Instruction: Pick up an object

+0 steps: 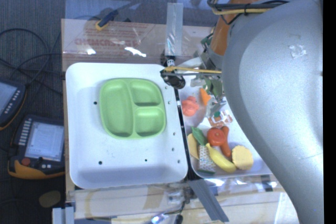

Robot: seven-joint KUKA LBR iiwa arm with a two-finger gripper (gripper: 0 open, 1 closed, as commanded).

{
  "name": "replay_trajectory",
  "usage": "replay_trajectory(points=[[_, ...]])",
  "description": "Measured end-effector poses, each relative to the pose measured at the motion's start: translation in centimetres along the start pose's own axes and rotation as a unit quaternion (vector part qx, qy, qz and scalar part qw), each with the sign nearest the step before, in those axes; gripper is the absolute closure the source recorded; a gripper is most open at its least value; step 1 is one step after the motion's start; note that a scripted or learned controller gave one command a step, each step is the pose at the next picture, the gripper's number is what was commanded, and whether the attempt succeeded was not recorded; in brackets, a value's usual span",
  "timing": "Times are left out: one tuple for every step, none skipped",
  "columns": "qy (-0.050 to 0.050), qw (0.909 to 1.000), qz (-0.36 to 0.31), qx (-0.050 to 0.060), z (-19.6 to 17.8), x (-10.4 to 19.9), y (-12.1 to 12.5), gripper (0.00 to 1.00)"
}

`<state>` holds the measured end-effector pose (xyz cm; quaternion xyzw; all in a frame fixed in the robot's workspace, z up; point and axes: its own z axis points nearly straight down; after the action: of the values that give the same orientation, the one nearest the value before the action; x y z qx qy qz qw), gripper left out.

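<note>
The left bin (79, 165) holds a green divided plate (132, 108) with three compartments, all bare, lying flat near the bin's middle. The right bin (193, 168) is crowded with toy food: a pink round piece (190, 107) at the top, a small orange carrot (204, 96) beside it, a red tomato-like piece (216, 136), a green leaf shape (199, 137), a yellow banana (220, 159) and a yellow lemon wedge (242, 157) at the near end. The gripper (212, 83) hangs over the far end of the right bin, just above the carrot and pink piece; whether its fingers are spread or closed cannot be told, since the grey arm (278, 86) covers much of it. The banana and lemon lie well toward the near end from the gripper.
</note>
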<state>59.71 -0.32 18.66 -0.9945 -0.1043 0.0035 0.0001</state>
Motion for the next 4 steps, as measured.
replay_trajectory(points=[[0.000, 1.0000, 0.005, 0.000, 0.5, -10.7, 2.0, 0.00], [0.001, 1.0000, 0.005, 0.000, 0.5, -12.8, 5.5, 0.00], [0.000, 1.0000, 0.005, 0.000, 4.0, -13.6, 9.1, 0.00], [0.002, 1.0000, 0.003, 0.000, 5.6, -8.7, 7.9, 0.00]])
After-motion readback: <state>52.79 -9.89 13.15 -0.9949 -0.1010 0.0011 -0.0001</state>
